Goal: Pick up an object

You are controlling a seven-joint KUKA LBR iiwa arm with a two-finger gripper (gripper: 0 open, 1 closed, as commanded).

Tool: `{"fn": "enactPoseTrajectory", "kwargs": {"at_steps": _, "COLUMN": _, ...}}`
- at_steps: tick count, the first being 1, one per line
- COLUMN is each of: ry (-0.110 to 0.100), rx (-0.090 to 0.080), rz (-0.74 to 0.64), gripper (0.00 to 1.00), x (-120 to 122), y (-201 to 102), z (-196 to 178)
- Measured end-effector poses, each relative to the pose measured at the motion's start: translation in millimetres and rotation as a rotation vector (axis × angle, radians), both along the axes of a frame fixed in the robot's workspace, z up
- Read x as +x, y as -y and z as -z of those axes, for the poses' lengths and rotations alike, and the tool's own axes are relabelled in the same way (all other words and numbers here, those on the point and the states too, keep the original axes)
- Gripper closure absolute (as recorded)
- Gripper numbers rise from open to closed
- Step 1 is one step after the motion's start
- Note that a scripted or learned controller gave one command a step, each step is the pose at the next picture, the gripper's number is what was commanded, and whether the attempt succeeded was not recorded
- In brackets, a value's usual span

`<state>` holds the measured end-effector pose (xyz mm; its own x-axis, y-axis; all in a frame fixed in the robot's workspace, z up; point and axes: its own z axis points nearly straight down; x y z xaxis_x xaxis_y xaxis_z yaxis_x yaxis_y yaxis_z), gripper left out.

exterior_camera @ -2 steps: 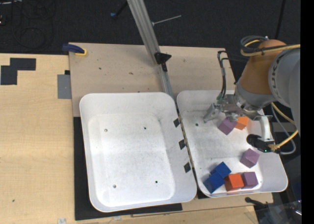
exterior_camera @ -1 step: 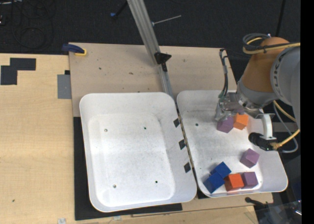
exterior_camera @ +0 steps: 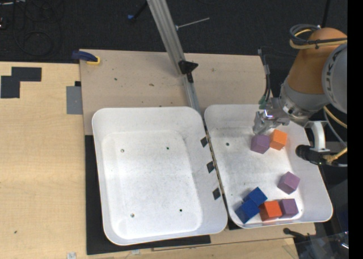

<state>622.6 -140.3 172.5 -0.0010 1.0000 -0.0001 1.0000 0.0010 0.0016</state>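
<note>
**Gripper lowered over blocks in the right bin**

Wooden bench surface [exterior_camera: 136, 79] is seen from above, bearing two shallow white bins side by side. Inside the right bin [exterior_camera: 238, 130], near its far right part, a purple block [exterior_camera: 260, 144] is found touching an orange block [exterior_camera: 278, 139]. The gripper [exterior_camera: 265, 119] is positioned directly above the purple block; whether its fingers are closed or apart cannot be told, and no block is seen between them. Nearer the front, a second purple block [exterior_camera: 289, 182] lies alone. Along the front rim, a blue block [exterior_camera: 250, 204], another orange block [exterior_camera: 271, 210] and a third purple block [exterior_camera: 289, 207] are clustered together. The left bin [exterior_camera: 147, 173] is placed just beside. A slanted metal rail [exterior_camera: 168, 37] is seen behind.
</note>
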Motion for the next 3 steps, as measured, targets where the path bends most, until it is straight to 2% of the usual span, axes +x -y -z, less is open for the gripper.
{"fn": "enactPoseTrajectory", "kwargs": {"at_steps": 1, "ry": 0.001, "rx": 0.0, "rz": 0.0, "gripper": 1.0, "x": 0.6, "y": 1.2, "z": -39.6}}
{"fn": "enactPoseTrajectory", "kwargs": {"at_steps": 3, "ry": -0.005, "rx": 0.003, "rz": -0.004, "gripper": 1.0, "x": -6.6, "y": -106.2, "z": -59.8}}
